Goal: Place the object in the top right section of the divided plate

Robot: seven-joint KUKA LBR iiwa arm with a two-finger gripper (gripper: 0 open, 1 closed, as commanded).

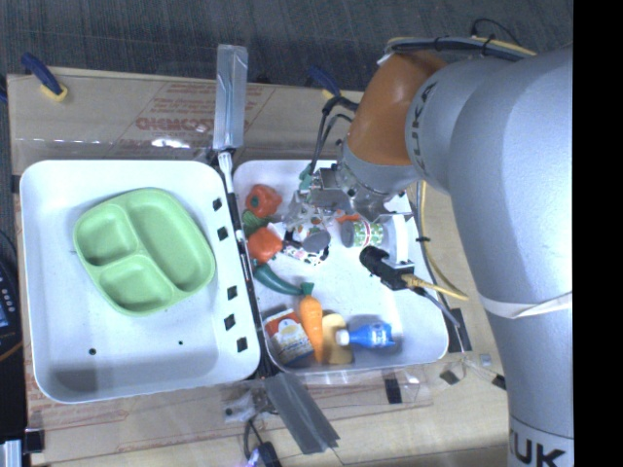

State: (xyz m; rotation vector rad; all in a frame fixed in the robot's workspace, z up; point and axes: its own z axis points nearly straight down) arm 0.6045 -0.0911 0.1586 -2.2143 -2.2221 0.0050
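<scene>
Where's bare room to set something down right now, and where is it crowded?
Free: the green divided plate, all three sections bare, and the left bin's floor around it. In the right bin, only a white patch between the tool and the blue bottle. Its left side and front are packed with toys.

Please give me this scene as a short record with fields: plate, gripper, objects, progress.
plate: green divided plate in the left bin, nothing in its sections
gripper: gripper low over the right bin, near its far end
objects: carrot, blue bottle, orange-red toy in the right bin
progress: nothing placed on the plate yet
</scene>
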